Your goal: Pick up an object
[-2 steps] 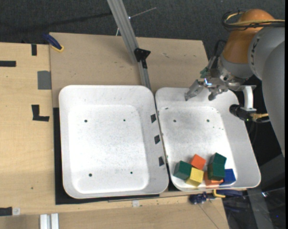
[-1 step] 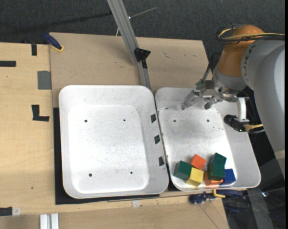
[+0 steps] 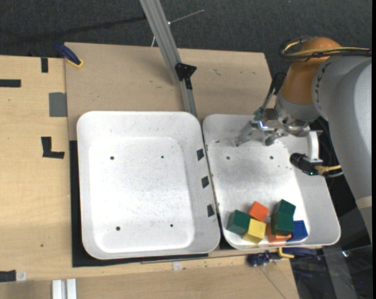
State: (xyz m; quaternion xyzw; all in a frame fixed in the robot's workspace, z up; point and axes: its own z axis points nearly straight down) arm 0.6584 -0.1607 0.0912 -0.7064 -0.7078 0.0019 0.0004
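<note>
Several small blocks cluster in the near right corner of the right bin [image 3: 237, 173]: a green block [image 3: 239, 221], an orange block [image 3: 259, 210], a yellow block [image 3: 256, 230], a dark green block [image 3: 285, 213], a blue block [image 3: 298, 230] and a red-orange block [image 3: 277, 235] partly hidden under the others. My gripper [image 3: 256, 137] hangs over the far edge of the right bin, well away from the blocks. It is open with nothing between its fingers.
The left bin [image 3: 138, 179] lies beside the right one, with black clips along the seam between them. A slanted metal pole [image 3: 166, 36] crosses the bench behind the bins. The grey arm [image 3: 337, 104] fills the right side.
</note>
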